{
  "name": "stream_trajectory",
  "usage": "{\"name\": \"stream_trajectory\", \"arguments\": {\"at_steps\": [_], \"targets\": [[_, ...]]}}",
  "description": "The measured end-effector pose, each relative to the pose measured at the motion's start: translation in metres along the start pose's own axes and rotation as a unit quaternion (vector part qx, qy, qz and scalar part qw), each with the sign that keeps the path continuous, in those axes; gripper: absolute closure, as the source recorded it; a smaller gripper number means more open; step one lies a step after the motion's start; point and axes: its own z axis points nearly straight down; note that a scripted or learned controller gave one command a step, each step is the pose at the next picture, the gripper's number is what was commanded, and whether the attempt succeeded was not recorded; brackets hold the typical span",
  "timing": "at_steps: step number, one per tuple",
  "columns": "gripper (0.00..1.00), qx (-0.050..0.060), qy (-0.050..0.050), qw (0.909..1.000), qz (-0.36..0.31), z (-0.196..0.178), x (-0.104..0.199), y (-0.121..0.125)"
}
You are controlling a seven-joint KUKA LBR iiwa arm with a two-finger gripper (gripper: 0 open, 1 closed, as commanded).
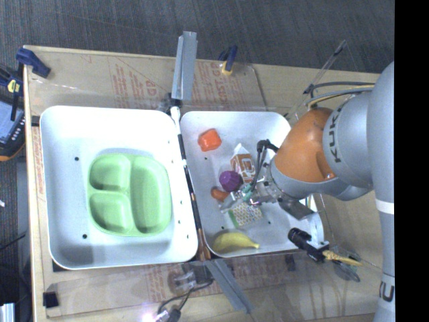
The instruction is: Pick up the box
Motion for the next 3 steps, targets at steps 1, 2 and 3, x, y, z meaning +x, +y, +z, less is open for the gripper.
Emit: {"name": "stream_trajectory", "arguments": {"at_steps": [1, 2, 3], "targets": [[1.00, -0.001, -0.003, 1.0000, -0.003, -0.011, -0.002, 0.001], [1.00, 0.002, 0.001, 1.0000, -0.007, -0.153, 0.064, 0.016], [0.00, 0.002, 0.001, 1.0000, -0.007, -0.153, 0.063, 0.016]]}}
